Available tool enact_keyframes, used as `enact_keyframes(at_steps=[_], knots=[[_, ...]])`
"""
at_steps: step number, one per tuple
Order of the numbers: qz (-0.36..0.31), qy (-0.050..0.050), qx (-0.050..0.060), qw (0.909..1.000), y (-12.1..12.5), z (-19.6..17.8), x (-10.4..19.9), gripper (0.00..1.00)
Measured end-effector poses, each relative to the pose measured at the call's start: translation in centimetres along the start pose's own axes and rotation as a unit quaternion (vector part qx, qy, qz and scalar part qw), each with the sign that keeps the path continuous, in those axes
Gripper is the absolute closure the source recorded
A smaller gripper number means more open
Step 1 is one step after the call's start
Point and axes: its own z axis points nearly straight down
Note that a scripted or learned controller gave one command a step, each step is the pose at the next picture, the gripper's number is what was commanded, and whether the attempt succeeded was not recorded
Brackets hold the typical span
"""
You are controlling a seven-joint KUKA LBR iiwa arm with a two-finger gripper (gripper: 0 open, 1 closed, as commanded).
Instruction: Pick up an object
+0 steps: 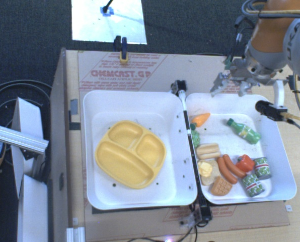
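Hovering at the frame's upper right, the gripper (231,86) is spread wide, empty, above the right bin's (282,150) far rim. Candidate object: green bottle (243,130), lying below it. Risk: packed sausages (229,168) and cans (257,176) invite glancing, failed grasps.

A sheet of brown cardboard (125,69) printed with red lettering lies under both bins. On its far edge sits a small yellow and blue clamp (123,48). Beyond it, a pale square panel (108,14) rests on dark carpet. At the left lie black cables (9,92), a white box (26,120) and a metal rail (18,137)
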Motion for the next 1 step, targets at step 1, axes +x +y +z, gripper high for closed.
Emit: enact_keyframes(at_steps=[1], knots=[[0.001,0.0,0.001,1.0,-3.33,7.05,-3.19,0.0]])
